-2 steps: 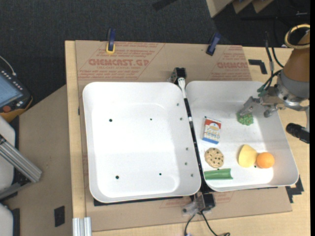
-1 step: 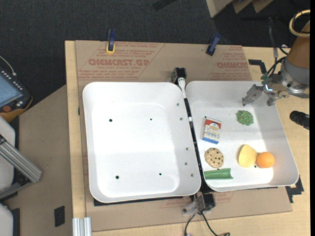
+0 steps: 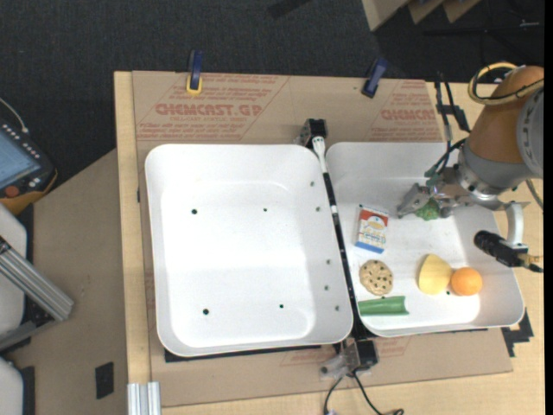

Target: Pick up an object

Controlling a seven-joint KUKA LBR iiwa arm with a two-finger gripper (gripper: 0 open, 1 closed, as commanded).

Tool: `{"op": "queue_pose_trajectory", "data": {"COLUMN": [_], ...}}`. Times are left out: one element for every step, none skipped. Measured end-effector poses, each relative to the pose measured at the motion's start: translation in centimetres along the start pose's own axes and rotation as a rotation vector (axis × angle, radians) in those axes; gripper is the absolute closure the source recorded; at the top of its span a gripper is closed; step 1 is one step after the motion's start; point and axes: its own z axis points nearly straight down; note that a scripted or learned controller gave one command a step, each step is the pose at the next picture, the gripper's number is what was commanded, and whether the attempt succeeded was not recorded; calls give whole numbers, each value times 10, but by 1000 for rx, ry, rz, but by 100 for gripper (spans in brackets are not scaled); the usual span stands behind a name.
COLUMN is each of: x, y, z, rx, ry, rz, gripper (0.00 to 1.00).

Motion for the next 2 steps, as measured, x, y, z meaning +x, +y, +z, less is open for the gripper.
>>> {"op": "queue_pose_trajectory", "data": {"x": [-2,86], "y": [3,21], "z": [-15,-97], "rx": [-9,-17], "ry": [-5,-1], "rz": [0,-8], "gripper": [100,100]}}
